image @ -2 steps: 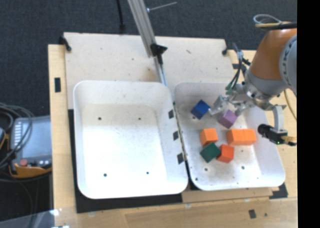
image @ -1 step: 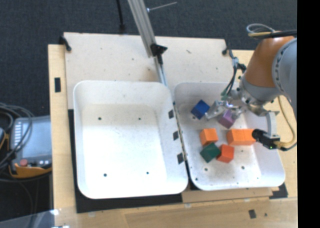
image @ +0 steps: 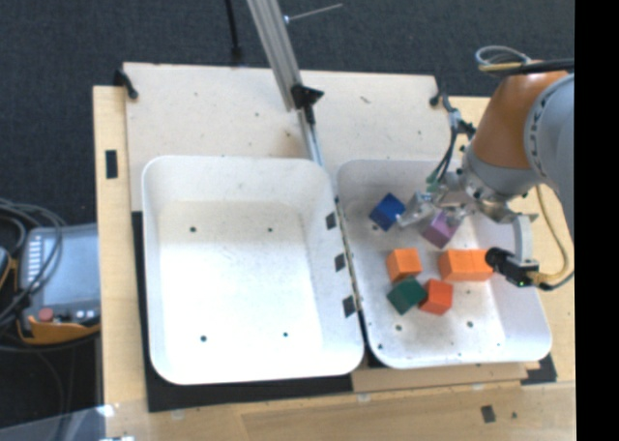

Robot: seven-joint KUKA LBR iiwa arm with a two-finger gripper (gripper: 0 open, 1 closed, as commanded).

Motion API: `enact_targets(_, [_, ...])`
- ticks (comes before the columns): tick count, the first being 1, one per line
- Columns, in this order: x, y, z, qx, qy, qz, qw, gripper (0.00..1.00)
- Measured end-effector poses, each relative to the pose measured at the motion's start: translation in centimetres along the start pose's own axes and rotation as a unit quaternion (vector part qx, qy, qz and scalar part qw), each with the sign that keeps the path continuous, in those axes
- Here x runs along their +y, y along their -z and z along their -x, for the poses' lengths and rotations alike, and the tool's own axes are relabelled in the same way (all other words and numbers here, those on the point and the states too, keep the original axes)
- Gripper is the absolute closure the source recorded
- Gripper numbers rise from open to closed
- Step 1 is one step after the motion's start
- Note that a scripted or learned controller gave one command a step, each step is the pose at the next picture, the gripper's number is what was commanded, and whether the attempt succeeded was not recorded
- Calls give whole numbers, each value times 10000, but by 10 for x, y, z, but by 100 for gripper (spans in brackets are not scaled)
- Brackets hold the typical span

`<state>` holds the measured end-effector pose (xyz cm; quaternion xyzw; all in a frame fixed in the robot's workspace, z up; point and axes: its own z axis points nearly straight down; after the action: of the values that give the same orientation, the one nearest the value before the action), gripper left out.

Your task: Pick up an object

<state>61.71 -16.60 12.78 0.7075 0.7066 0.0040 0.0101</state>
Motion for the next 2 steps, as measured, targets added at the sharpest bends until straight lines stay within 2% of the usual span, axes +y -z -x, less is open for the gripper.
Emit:
enact_targets(1, [2,11,1,-10,-5,33,10000,100])
enact_targets(2, [4,72,11,33,-7,-63,10000,100])
